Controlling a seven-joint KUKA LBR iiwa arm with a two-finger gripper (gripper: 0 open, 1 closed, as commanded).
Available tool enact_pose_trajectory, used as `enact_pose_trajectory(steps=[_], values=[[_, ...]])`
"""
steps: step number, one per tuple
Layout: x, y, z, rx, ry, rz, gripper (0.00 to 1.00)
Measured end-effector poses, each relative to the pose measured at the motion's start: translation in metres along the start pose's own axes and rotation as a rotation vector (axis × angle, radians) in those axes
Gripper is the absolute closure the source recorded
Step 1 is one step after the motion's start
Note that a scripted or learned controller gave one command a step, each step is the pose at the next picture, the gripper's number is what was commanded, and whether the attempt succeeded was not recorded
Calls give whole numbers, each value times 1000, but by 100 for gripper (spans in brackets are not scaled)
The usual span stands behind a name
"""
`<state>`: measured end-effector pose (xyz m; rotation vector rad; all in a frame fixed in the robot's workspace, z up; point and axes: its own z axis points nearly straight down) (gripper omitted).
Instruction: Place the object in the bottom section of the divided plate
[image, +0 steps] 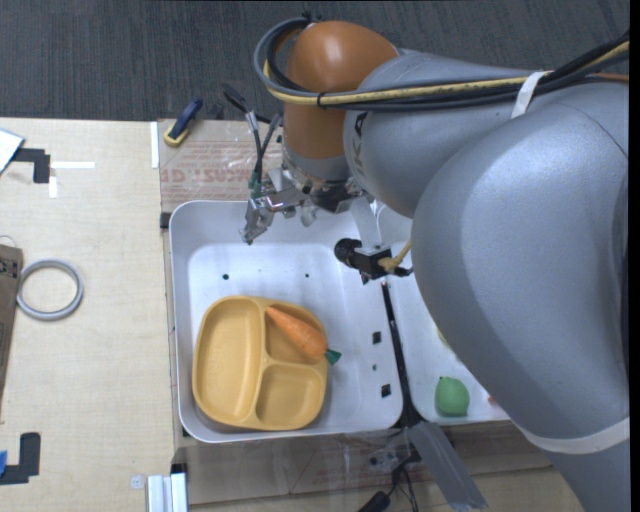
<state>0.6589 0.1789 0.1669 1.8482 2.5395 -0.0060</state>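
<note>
**Carrot in the wrong pocket, gripper up at the back**

Found the gripper (257, 217) over the back wall of the left bin (205, 255), well apart from the plate (232, 372); could not tell whether open, closed or clamped on anything. Saw nothing carried beneath it.

Found the carrot (296, 333) lying at a slant on the plate, mostly in the upper right pocket, its green end poking over the rim toward the right bin (425, 352). Judged the lower right pocket (285, 396) to be the target and the step in hand to be a fresh pick-up.

Advised the following: come down across the thick middle of the carrot, jaws square to its length, not along it. Grip above the ridge between pockets, so as not to strike the plate. Lift clear of that ridge before shifting toward the near side, then lower close before letting go, since a round carrot looked likely to roll.

Noted a green ball (452, 396) in the right bin and a tape roll (47, 289) on the bench; left both alone.
</note>
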Motion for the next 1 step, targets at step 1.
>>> enact_pose_trajectory(steps=[1], values=[[0,0,0,-1,0,0,0]])
